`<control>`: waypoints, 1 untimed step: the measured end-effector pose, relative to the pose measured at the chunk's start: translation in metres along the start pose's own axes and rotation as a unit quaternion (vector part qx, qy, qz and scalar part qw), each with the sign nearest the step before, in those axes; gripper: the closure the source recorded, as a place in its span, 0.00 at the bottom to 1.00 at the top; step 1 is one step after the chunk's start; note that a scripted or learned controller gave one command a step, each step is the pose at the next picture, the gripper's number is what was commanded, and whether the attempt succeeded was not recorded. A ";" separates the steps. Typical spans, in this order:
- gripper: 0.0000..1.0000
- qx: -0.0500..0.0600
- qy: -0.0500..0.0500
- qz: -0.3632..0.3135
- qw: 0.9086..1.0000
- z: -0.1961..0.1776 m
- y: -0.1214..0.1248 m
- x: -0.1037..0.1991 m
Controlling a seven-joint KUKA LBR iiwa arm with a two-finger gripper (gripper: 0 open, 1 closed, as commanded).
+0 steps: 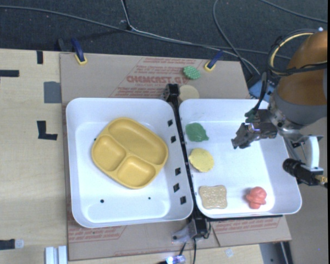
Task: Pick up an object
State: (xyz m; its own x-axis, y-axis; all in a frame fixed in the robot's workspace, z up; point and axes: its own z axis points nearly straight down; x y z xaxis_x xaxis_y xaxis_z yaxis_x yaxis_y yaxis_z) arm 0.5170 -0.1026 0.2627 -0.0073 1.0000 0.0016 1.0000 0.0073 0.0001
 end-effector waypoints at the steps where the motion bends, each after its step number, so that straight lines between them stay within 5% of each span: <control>1: 1.00 0.001 0.000 0.000 1.000 0.013 0.001 0.062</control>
State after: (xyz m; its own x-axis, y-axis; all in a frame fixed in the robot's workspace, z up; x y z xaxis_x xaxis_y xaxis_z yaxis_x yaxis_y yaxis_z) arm 0.5179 -0.0407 0.2502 -0.0074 1.0000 0.0014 1.0000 0.0074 -0.0017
